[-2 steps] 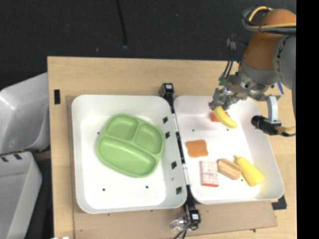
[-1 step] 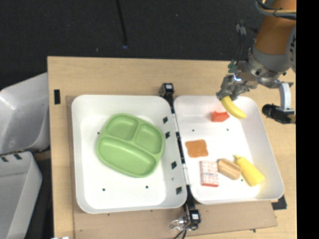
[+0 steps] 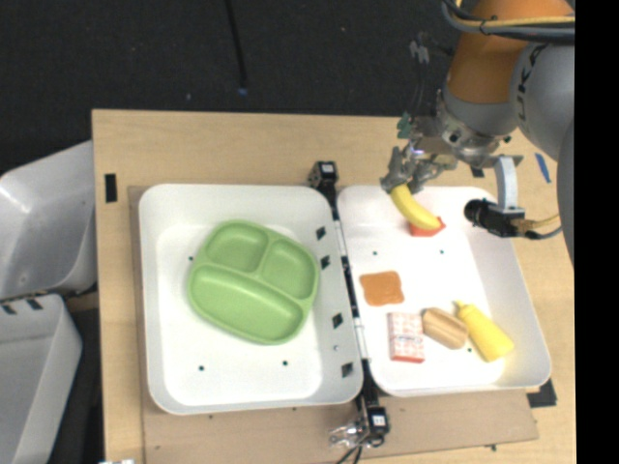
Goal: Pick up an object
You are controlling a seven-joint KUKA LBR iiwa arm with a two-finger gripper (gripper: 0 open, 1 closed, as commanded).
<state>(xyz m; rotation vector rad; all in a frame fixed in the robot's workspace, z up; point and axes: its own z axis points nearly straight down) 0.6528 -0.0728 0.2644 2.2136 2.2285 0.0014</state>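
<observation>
I can read no words, brands or numbers anywhere around me. The one thing that seems to carry print is the small packet (image 3: 406, 336) lying well below my claw (image 3: 408, 167), in the same bin, just beside the hot dog bun (image 3: 445, 328): it has red and white markings, but they are far too small and blurred for me to make out a single letter or figure.

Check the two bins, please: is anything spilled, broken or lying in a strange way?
Nothing stands out. The green plate lies flat in the left bin. In the right bin the banana, toast, wrapped snack, hot dog and yellow bottle lie loose, unspilled.
</observation>
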